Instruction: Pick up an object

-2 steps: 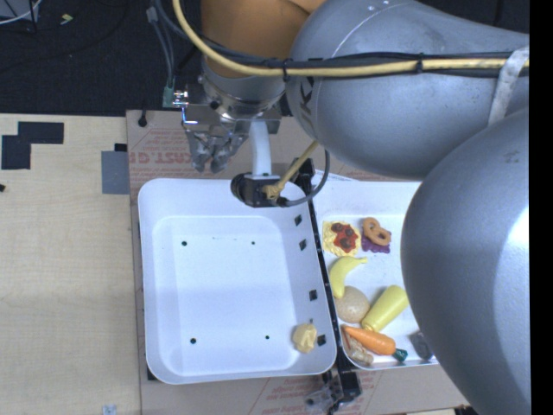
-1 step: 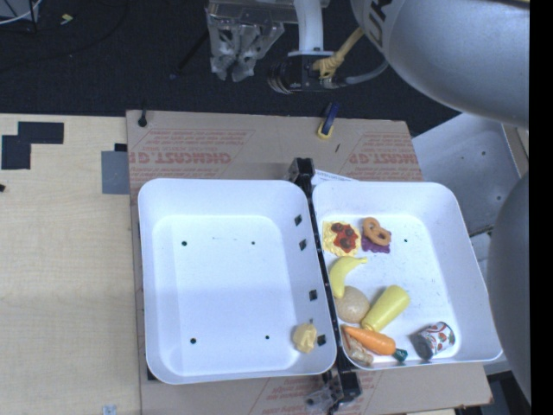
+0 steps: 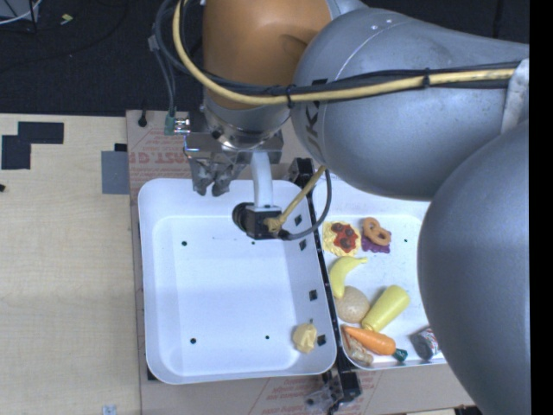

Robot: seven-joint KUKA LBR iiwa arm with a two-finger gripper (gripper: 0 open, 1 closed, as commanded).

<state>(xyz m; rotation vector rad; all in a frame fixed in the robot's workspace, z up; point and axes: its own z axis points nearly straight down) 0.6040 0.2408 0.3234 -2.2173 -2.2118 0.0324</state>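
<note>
My gripper [image 3: 214, 178] hangs over the back left corner of the left bin [image 3: 164, 318], under the orange band of the arm. A pale yellow lump [image 3: 304, 337] lies alone in that bin's front right corner, far from the gripper. The right bin [image 3: 406, 210] holds a red and yellow flat piece [image 3: 342, 238], a brown pretzel on purple [image 3: 375, 232], a yellow banana [image 3: 345, 271], a tan potato [image 3: 352, 303], a yellow bottle shape [image 3: 385, 308], an orange carrot [image 3: 371, 341] and a dark grey item [image 3: 423, 344]. The arm hides much of that bin.
A white post with a black end [image 3: 257, 216] and a yellow cable hang from the wrist over the left bin's back. The divider [image 3: 318, 275] between the bins carries black clips. Pale bench surface [image 3: 60, 258] lies to the left.
</note>
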